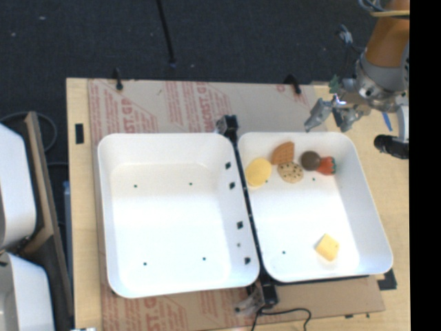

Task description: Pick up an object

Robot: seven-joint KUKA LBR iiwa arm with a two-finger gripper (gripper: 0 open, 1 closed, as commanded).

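The right bin (358, 205) holds several small food-like pieces. Near its far edge lie a yellow round piece (258, 172), an orange-brown wedge (282, 152), a speckled cookie (291, 172), a dark brown ball (310, 160) and a red piece (326, 165). A yellow block (327, 247) lies alone near the front right. My gripper (331, 116) hangs above the bench just beyond the right bin's far right corner, open, its two grey fingers spread with nothing between them.
The left bin (172, 212) sits beside the right one on a cardboard sheet (179, 105). A black divider clip strip (240, 198) runs between the bins. A black cable (162, 19) crosses the dark floor behind the bench.
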